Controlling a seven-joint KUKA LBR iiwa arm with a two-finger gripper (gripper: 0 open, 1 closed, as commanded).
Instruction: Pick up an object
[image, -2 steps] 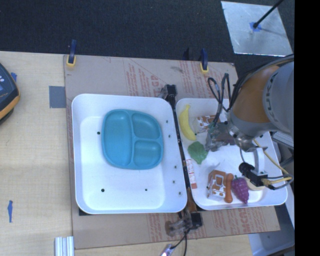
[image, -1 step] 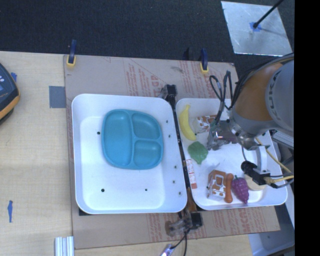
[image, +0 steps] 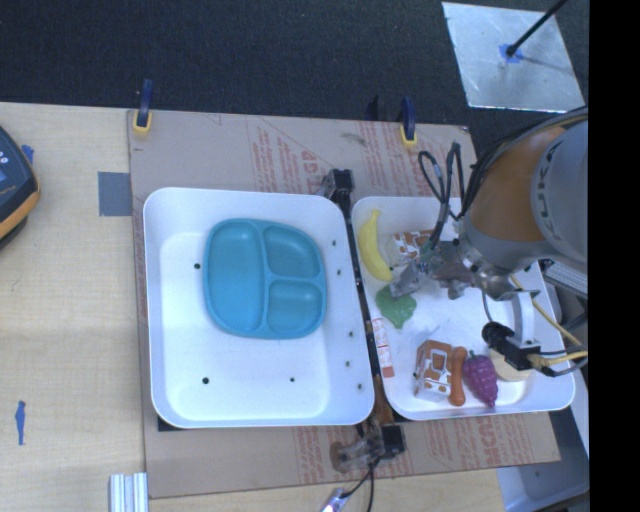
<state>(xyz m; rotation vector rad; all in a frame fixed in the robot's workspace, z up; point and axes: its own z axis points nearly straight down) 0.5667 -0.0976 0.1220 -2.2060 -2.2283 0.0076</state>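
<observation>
The pincer (image: 407, 283) hangs low in the right bin (image: 440, 405), just above a green toy (image: 396, 309) beside a banana (image: 373, 248); its grip cannot be told. Cardboard (image: 250, 140) covers the wooden counter (image: 60, 330).

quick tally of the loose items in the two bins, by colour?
Blue: 1, divided plate, left bin
Yellow: 1, banana
Green: 1, leafy piece
Purple: 1, grapes
Orange: 1, carrot-like stick
Brown-and-white: 2, packet and another partly hidden by the gripper
Total: 7
</observation>
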